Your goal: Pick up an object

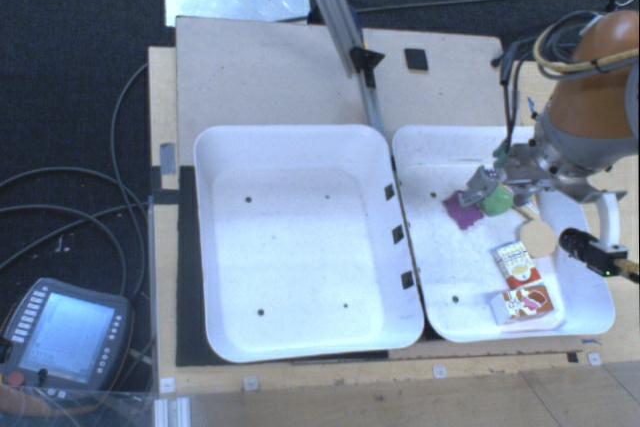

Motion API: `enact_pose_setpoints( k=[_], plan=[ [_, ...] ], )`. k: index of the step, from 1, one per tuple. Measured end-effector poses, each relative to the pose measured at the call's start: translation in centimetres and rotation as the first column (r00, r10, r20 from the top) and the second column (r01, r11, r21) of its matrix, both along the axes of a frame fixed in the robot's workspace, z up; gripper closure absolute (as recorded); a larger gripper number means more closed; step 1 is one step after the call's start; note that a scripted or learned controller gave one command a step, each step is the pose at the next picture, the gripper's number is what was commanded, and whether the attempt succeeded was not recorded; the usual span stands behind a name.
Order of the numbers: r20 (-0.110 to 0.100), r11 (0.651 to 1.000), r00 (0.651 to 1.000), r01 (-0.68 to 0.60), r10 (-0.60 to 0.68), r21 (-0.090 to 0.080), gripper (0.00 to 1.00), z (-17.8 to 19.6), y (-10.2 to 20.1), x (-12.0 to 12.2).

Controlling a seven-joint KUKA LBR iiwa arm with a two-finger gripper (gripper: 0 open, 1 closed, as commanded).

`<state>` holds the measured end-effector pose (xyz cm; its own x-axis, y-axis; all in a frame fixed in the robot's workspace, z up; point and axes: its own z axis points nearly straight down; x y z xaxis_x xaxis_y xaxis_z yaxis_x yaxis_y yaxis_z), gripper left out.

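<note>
Though near jaws [484,187], green obj [497,201] beside.

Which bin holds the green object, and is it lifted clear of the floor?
The green object is in the right bin, beside a purple item, at the gripper. Whether lifted: cannot tell.

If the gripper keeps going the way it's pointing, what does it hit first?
Probably the green object right at the gripper, with the purple object just beyond; depth is hard to judge from above.

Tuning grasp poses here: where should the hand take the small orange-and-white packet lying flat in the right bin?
Probably from straight above, closing across the narrow width of the orange-and-white packet. It lies flat in the right bin, leaving only its long side edges to pinch.
</note>
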<state>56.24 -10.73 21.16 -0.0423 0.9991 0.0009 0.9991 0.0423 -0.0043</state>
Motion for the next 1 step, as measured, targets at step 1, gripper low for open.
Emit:
enact_pose_setpoints(
  k=[1],
  plan=[
    [0.004,0.999,0.999,0.041,-0.041,0.0,0.0,-0.93,2.84,-4.53]
  ],
)
